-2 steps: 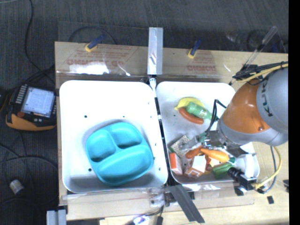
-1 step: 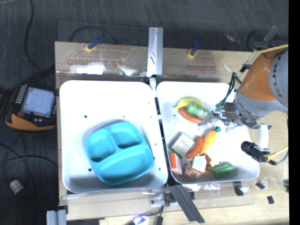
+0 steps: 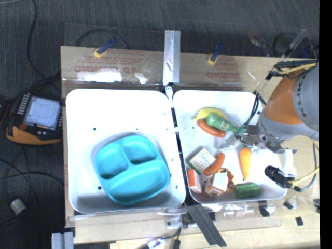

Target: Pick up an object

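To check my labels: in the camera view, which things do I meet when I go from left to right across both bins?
Blue divided plate → checkered packet → orange carrot → gripper.

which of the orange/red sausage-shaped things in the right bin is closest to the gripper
The orange carrot-shaped piece, standing roughly upright in the view just below the gripper. The red sausage under the green bottle and the one by the patterned packet lie farther left.

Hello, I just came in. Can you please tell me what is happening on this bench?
A robot arm reaches in from the right over the right bin, which holds toy food such as a carrot, a banana and a sausage. Its gripper hangs just above the carrot, holding nothing visible. The left bin holds a blue divided plate.
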Robot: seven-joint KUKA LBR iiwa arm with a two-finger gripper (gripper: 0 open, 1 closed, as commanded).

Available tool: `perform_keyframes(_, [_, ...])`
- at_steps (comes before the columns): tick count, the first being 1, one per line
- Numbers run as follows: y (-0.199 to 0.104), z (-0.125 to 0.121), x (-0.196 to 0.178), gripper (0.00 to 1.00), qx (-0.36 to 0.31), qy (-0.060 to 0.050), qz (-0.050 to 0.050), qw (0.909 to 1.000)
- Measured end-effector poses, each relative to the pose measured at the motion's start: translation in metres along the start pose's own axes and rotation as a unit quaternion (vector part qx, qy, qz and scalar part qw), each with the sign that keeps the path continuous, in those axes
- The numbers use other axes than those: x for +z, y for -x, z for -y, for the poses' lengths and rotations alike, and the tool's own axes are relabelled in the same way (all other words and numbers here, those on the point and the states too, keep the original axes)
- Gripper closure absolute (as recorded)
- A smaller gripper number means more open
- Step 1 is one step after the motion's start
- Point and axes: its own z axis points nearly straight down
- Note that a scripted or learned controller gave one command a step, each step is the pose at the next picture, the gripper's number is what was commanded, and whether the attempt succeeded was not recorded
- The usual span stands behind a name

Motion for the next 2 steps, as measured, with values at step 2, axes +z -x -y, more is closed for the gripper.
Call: perform_keyframes(2, [-0.042, 0.032, -0.041, 1.0, 0.021, -0.002, -0.001, 0.9998])
